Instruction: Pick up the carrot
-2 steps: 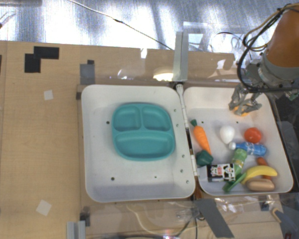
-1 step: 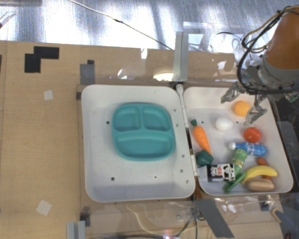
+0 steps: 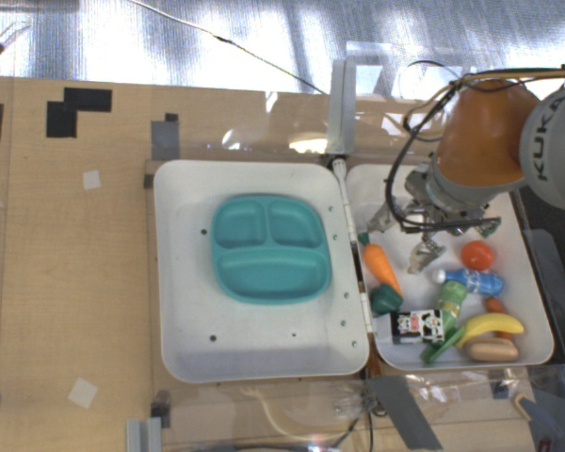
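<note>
"KUKA" reads on the arm (image 3: 546, 149); open, empty gripper (image 3: 427, 250) hangs beside the carrot (image 3: 380, 265) at the right bin's (image 3: 539, 332) left edge.

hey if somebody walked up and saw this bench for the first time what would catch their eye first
Probably the teal divided plate, sitting alone in the middle of the left bin. Next, the grey arm with its orange band, hanging over the back of the right bin. Below it lies a bright cluster of toy food: the carrot against the bin's left wall, a banana and a red tomato.
</note>
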Robot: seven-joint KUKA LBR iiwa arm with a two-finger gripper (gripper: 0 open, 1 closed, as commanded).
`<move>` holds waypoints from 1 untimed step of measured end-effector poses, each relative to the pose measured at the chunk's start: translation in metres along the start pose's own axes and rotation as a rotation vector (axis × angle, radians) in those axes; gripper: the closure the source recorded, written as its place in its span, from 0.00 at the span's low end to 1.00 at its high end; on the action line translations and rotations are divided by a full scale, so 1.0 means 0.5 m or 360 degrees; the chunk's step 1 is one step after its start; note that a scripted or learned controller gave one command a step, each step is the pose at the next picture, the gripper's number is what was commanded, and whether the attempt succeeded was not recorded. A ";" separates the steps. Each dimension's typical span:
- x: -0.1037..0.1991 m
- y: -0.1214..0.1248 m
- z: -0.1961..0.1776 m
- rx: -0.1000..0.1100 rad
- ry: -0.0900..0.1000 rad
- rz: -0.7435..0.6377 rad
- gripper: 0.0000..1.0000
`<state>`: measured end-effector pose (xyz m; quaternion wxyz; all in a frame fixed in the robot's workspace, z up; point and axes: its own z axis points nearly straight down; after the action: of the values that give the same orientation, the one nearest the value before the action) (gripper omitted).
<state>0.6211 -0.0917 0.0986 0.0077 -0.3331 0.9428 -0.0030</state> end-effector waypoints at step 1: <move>0.092 0.068 0.014 0.0003 -0.0002 0.0350 0.00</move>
<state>0.5639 -0.0940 0.0907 0.0089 -0.2276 0.9737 -0.0027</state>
